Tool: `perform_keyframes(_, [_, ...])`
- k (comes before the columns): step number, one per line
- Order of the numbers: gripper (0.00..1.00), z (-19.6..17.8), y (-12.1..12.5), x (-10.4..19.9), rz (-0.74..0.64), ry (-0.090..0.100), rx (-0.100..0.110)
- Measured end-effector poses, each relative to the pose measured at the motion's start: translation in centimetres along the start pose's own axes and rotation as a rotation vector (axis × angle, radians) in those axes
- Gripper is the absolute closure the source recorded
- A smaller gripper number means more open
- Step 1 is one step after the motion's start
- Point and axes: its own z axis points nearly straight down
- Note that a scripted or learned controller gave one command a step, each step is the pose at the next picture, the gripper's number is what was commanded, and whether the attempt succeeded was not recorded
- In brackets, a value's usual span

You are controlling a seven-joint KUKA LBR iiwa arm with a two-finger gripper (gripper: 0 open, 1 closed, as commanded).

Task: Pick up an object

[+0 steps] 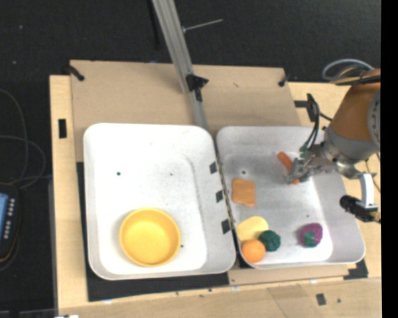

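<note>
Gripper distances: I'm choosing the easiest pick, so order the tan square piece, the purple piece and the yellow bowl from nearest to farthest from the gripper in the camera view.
From the gripper:
1. Tan square piece, right bin, just left of the gripper.
2. Purple piece, right bin's near right corner.
3. Yellow bowl, left bin, far across.

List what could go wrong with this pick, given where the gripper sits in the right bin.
1. The gripper sits at the small orange-red piece, which looks thin and low; the fingers may close beside it or push it away.
2. That piece lies near the right bin's far wall, so a sideways nudge may jam it against the wall.
3. The yellow piece, orange ball and green piece are clustered together; a retry there may grab or scatter several.
</note>
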Motion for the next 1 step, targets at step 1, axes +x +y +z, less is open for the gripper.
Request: perform_keyframes(1, [1.0,-6.01,0.48,0.72,-0.007,0.0,-0.005])
